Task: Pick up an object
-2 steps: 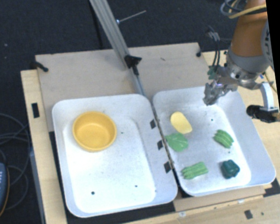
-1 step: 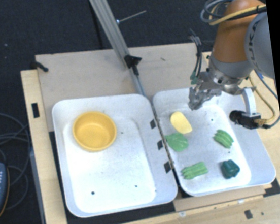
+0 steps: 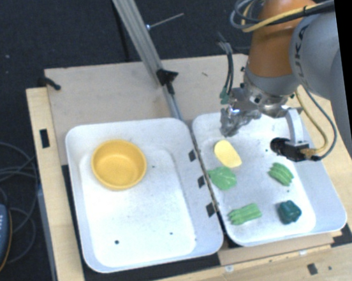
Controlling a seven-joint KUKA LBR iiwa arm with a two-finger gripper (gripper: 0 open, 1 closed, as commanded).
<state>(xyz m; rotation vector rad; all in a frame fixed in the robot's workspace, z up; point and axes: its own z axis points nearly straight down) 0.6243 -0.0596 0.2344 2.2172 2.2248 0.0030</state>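
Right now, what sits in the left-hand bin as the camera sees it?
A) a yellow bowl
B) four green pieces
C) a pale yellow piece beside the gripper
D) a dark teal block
A: the yellow bowl sits alone toward the far left part of the left bin, while the green pieces and the pale yellow piece lie in the right bin.

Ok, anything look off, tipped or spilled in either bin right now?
Nothing stands out. The yellow bowl sits upright in the left bin; the pale yellow piece and green pieces lie loose in the right bin.
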